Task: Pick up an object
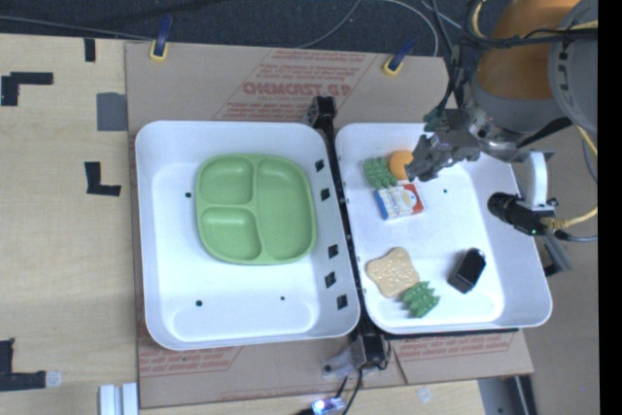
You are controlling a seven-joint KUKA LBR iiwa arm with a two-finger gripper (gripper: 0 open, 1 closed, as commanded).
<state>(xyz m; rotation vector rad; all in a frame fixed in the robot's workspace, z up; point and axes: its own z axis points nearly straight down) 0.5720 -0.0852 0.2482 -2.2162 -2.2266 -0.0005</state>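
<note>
Now my dark two-finger gripper (425,162) hovers beside the small orange ball (399,162) — grip state unreadable — so I'd centre squarely before descending.

- The arm (573,63) is showing a grey casing with a broad, rounded orange band (530,24) bulging above the wrist.
- Thin black cables (457,24) are looping beside the orange band.
- The gripper (428,160) is looking dark and blocky, with greenish parts showing at its base.
- A white bracket (535,180) is sticking out below the wrist, carrying a small black fitting.
</note>
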